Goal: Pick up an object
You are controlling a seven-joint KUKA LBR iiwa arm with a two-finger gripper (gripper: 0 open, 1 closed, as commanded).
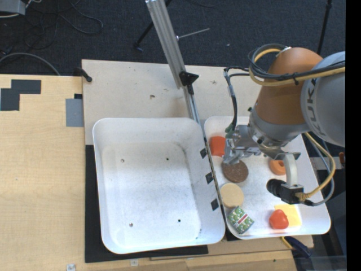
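Note:
My gripper (pixel 233 153) hangs low over the right bin (pixel 316 222), near its left wall. Just below its fingers lies a brown round disc (pixel 235 172). An orange block (pixel 216 145) sits right beside the gripper on its left. Further toward the front lie a tan round disc (pixel 232 195) and a green-and-white patterned piece (pixel 241 219). A red piece (pixel 278 219) rests on a yellow flat piece (pixel 291 213) at the front right. An orange ring (pixel 277 166) lies to the right of the gripper, partly hidden by the wrist. I see nothing held between the fingers.
The left bin (pixel 113 151) lies beside the right one, sharing a divider edge with black clips (pixel 206 162). A slanted metal rail (pixel 169 44) rises behind the bins. The arm's bulk (pixel 293 100) covers the back of the right bin.

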